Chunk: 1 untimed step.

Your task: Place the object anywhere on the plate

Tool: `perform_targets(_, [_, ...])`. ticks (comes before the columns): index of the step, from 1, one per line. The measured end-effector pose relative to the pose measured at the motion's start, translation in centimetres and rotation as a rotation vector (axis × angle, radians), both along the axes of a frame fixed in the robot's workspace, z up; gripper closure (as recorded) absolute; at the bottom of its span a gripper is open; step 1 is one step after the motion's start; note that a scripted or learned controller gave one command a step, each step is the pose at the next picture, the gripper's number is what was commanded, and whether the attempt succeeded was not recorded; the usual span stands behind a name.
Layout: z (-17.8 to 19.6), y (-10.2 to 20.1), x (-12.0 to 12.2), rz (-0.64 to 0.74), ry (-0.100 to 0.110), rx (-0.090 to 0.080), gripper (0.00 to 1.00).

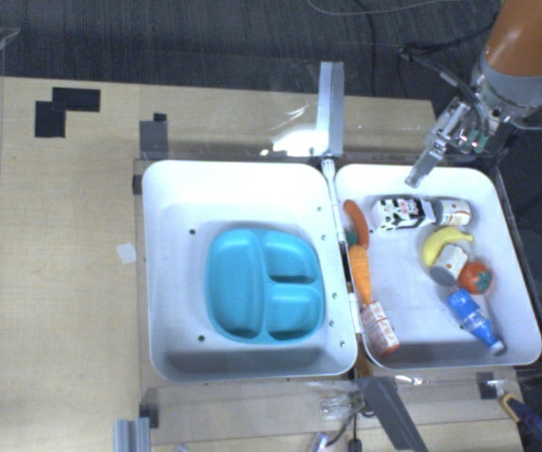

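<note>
Above, the gripper point(422, 173) hovers at the right bin's point(525, 332) far rim; finger state cannot be told. Likely target: banana point(443, 243) mid-bin, probably light, smooth plastic, best pinched across its middle, bound for the blue plate point(264, 283).

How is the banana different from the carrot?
The banana is yellow and curved, while the carrot is orange and straight. The banana looks shorter and fatter; the carrot is longer and thinner. The banana lies near the middle of the right bin, next to a tomato, while the carrot lies along that bin's left wall. Both are toy foods lying in the same bin, not yet on the blue plate.
</note>
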State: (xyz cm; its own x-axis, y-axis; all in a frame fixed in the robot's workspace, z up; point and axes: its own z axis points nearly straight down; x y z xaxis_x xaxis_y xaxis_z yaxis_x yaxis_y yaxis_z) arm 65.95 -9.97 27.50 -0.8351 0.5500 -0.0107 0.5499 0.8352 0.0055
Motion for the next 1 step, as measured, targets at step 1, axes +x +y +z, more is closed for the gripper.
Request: perform_targets(1, [1.33,0.11,0.22,0.001,-0.011,0.000,1.00])
